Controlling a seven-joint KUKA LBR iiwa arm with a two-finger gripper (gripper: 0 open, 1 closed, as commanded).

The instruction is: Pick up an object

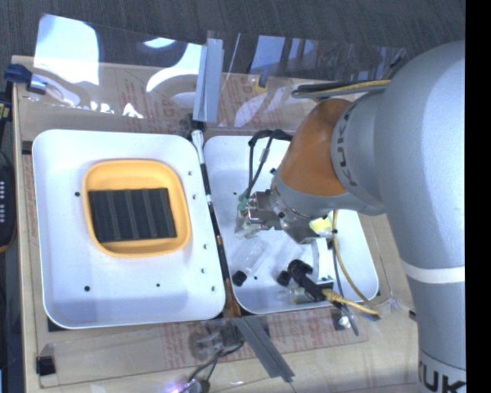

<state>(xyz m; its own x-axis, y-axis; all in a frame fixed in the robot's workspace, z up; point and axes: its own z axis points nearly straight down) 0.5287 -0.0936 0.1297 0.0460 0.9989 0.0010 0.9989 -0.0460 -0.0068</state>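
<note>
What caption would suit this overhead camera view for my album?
Grey-and-orange robot arm, hand down in the right white bin; a yellow-rimmed tray lies in the left bin.

Robotics lab: KUKA arm, twin bins (white).

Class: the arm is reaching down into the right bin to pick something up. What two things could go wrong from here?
1. The gripper hangs low over the right bin, near a clear item that barely stands out from the white floor; a grab may well miss or slip.
2. The small black piece lies close to the bin's wall, so a try there might hit the wall.
</note>
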